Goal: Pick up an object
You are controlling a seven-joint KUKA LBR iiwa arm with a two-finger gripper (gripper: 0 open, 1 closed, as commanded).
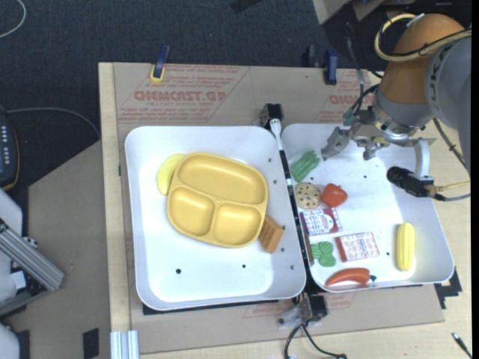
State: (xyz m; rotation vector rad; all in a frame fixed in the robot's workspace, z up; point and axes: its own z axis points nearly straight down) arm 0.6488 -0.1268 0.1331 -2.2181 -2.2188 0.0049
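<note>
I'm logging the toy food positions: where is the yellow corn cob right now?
The yellow corn cob lies upright along the right edge of the right white bin, just right of the red-and-white printed card.

Claw (350, 145) open above right bin (430, 223); yellow tray (217, 198) in left bin (150, 223).
</note>
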